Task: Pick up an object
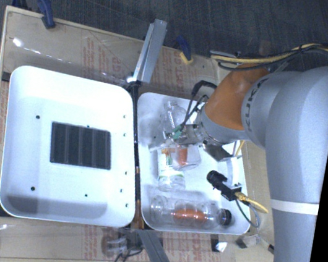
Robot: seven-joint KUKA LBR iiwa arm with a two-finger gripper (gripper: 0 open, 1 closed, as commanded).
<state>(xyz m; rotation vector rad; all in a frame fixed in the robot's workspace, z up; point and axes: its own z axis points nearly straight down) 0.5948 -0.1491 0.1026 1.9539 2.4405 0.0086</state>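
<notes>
Camera view, from above the counter (72, 48): two white bins are seen side by side, and the grey arm (261, 113) is extended in from the right over the right bin (147, 132). The wrist is held above the middle of that bin, where the jaws are set just over a clear packet (179, 157) with an orange patch inside. Whether they are released or clenched cannot be told, and contact with the packet cannot be made out. A clear bottle (186, 213), also showing orange inside, is laid on its side along the bin's near wall. Another clear item (171, 113), too glassy to be identified, is found toward the far wall, left of the wrist. In the left bin (16, 132), a dark ribbed panel (81, 146) is laid flat near the middle, well apart from the arm. Blue clamps (46, 12) are fixed at the counter's far edge, and a metal bar (150, 49) is seen between the bins at the far side.
</notes>
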